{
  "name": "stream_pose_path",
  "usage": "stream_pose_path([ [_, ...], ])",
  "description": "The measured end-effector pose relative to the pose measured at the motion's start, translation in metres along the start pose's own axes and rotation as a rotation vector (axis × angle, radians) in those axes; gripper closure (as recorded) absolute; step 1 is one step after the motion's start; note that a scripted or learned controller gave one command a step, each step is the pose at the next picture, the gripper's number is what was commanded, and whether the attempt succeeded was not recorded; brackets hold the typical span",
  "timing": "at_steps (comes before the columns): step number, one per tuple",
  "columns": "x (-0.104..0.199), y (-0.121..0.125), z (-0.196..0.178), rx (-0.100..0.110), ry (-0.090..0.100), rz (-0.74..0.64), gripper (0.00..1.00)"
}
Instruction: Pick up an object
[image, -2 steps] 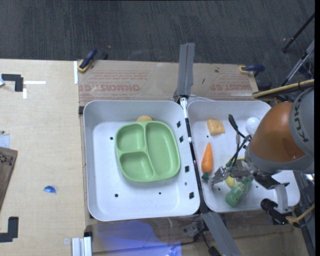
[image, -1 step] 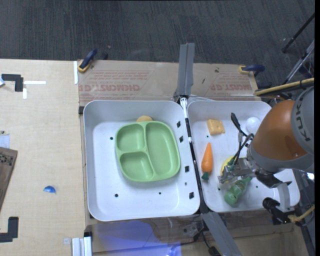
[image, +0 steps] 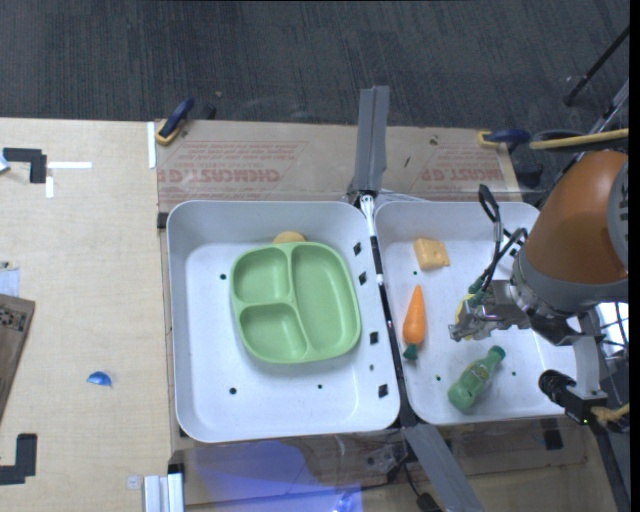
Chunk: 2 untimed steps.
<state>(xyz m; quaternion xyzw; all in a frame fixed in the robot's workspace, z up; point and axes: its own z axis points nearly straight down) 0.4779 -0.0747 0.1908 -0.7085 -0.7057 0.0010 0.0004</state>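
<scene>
In the right bin (image: 440, 400) an orange carrot (image: 414, 316) lies near the left wall, pointing up and down the view. A green bottle (image: 474, 380) lies tilted toward the bin's front. A yellow-orange sponge-like chunk (image: 431, 253) rests near the back. My gripper (image: 466, 326) hangs over the middle of this bin, right of the carrot and just above the bottle's cap. Nothing shows between its fingers.
The left bin (image: 200, 400) holds a green three-section plate (image: 296, 301), with a small yellow item (image: 289, 238) peeking out behind it. A grey divider post (image: 371, 140) stands between the bins at the back. The arm's orange band (image: 590, 225) looms over the right bin's right side.
</scene>
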Motion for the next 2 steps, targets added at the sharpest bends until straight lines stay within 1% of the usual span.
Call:
stream_pose_path([
  [1, 0.019, 0.028, -0.008, 0.001, -0.001, 0.126, 1.0],
  [2, 0.056, 0.087, -0.045, 0.001, -0.002, 0.186, 1.0],
])
